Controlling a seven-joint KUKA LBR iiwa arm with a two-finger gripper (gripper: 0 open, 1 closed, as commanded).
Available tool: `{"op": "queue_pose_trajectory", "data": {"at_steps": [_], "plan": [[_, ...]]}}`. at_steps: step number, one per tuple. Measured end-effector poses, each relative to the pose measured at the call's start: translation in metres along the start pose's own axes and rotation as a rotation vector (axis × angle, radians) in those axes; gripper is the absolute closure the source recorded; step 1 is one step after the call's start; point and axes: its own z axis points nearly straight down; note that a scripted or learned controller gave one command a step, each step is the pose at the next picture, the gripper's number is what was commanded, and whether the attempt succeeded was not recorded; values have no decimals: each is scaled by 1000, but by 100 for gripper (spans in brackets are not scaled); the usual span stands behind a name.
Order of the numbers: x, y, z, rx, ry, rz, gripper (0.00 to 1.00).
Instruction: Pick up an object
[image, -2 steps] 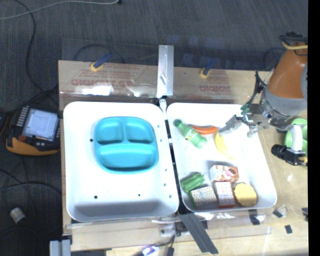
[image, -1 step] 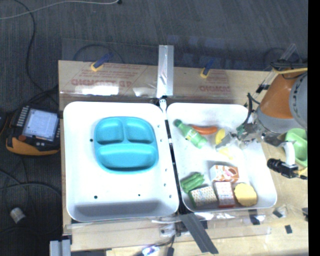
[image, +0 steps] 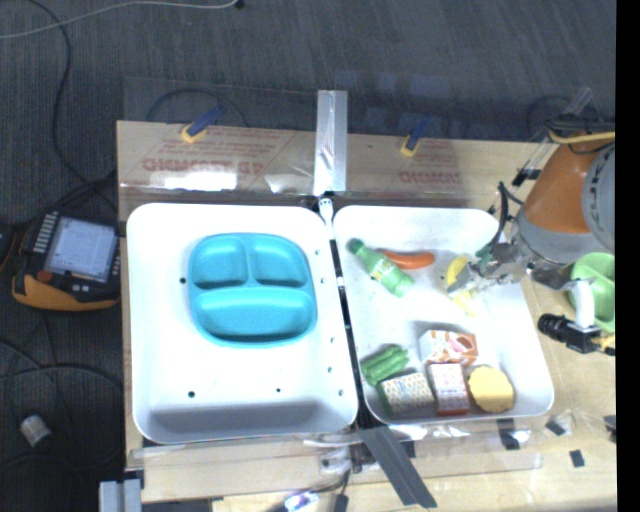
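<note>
The hand (image: 487, 268) hovered low beside a small yellow plastic toy (image: 457, 272) in the right white bin (image: 535, 345); its grip state could not be told, and nothing appeared lifted yet.

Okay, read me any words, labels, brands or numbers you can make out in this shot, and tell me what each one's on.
Nothing here can be read with certainty.
Red lettering on the clear sheet behind the bins: too blurred to read.
Screen of the handheld pendant on the floor: lit, text too small.
Printed boxes in the right bin: patterned faces, no legible words.
</note>
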Motion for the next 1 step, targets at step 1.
{"op": "queue_pose_trajectory", "data": {"at_steps": [1], "plan": [[42,48,-107,0,-9,233,100]]}}
